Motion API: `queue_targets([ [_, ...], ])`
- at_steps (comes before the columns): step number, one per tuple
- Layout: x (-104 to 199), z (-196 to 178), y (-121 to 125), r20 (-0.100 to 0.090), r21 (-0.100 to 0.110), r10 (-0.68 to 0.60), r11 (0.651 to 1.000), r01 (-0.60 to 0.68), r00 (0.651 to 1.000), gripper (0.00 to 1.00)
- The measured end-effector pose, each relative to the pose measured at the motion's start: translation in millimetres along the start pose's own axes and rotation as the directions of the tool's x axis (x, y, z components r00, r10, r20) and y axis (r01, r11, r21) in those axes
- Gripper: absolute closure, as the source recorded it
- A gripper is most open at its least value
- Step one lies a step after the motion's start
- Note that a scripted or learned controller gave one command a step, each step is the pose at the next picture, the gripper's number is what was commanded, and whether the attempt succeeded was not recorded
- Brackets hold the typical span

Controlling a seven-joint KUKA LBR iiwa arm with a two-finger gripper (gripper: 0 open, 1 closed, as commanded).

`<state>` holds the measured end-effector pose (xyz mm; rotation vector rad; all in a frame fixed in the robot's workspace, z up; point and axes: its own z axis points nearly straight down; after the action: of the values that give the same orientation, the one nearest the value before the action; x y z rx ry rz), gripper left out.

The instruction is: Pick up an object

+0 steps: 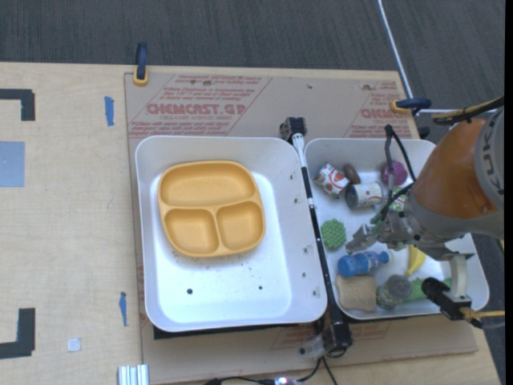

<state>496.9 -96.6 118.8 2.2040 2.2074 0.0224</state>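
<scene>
Two white bins side by side on a brown board, on a pale wooden bench.

Left bin: a yellow three-part plate in its upper half, apart from the walls.

Right bin: a clutter of small things. Near the top, a red-and-white can with a brown piece just beside it, a white roll and a purple thing. Lower down, a green ball, a blue bottle, a tan block touching the front wall, a grey-green jar beside it, a yellow piece.

Arm in from the right, orange band over the right bin. Gripper low above the bin's middle, between the green ball and the blue bottle, close over both. Fingers too blurred and dark to judge: spread or pressed together, cannot tell. Nothing seen clamped in them.
</scene>
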Motion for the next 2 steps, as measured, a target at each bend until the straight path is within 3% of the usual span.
queue_targets([
  [1,5,31,-16,-0.006,0.018,0.0,1.0,0.0,1.0,0.0],
  [2,4,20,-13,-0.002,0.011,0.001,1.0,-0.001,1.0,1.0],
])
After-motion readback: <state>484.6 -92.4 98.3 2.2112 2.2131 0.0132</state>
